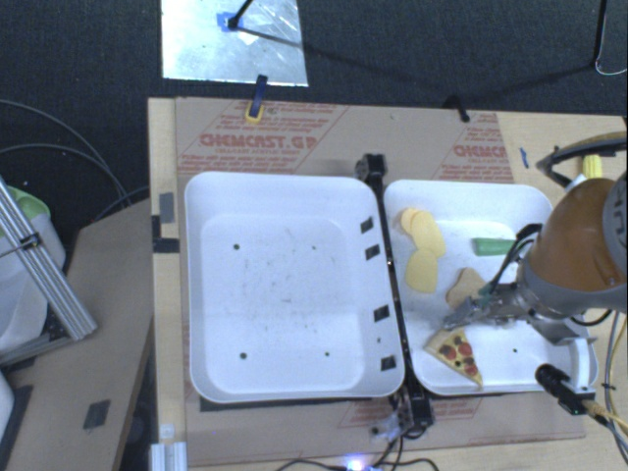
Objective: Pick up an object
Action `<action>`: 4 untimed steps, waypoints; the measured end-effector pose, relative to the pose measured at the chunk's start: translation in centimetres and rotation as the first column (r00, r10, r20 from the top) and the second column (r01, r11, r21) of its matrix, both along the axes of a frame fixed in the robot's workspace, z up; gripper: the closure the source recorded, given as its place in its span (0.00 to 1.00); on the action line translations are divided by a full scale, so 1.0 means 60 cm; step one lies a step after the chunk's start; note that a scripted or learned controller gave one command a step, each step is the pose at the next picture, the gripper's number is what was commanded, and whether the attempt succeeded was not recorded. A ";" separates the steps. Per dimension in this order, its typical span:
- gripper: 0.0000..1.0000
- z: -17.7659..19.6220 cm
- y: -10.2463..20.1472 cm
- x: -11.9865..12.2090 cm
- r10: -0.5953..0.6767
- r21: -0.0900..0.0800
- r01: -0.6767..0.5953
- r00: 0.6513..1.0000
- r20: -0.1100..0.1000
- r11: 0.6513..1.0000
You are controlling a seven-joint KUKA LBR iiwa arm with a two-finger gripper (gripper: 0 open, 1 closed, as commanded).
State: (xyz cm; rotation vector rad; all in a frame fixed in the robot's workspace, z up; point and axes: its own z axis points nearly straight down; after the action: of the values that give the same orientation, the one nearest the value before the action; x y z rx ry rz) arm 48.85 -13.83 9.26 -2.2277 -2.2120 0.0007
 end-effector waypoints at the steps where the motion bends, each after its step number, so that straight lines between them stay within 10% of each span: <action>1: 0.00 -0.013 0.098 0.114 0.017 0.000 -0.017 1.000 0.009 1.000; 2: 0.00 0.113 0.212 0.204 0.007 -0.002 -0.007 1.000 0.002 1.000; 3: 0.00 0.155 0.194 0.099 0.006 -0.001 -0.006 1.000 0.000 1.000; 4: 0.00 0.001 0.077 0.084 0.001 -0.004 -0.001 1.000 -0.005 1.000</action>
State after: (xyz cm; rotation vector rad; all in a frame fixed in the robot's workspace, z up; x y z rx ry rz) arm 53.90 -9.19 9.34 -2.2259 -2.2125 0.0101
